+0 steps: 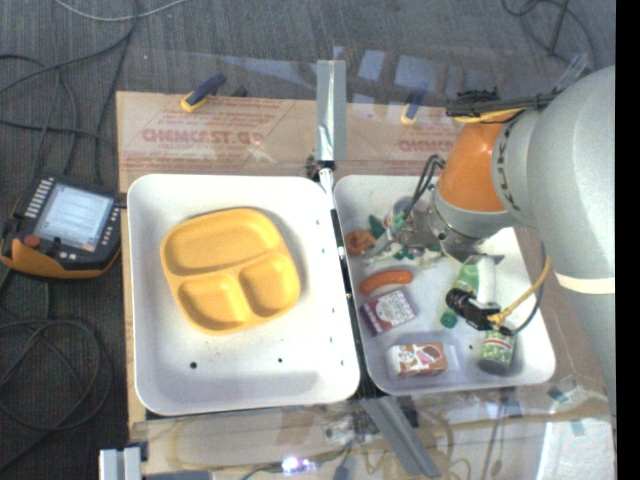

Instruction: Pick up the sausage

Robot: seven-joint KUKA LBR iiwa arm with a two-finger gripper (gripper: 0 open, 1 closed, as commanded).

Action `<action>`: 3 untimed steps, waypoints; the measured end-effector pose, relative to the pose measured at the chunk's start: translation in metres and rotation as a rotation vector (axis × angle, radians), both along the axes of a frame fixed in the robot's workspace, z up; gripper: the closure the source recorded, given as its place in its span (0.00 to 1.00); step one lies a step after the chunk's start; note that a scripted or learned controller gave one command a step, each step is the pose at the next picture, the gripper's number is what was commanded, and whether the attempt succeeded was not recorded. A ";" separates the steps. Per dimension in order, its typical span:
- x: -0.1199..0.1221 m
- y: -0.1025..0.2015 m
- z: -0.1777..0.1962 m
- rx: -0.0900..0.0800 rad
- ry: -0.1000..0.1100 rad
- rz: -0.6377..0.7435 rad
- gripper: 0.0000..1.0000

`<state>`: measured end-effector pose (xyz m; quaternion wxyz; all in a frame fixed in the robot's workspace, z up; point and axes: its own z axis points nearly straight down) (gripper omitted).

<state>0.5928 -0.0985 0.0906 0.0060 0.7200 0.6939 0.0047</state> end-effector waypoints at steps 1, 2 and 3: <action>-0.001 -0.001 0.009 -0.002 0.002 0.000 1.00; -0.001 -0.001 0.009 -0.002 0.002 0.000 0.00; 0.014 -0.003 -0.001 -0.006 0.008 0.136 0.00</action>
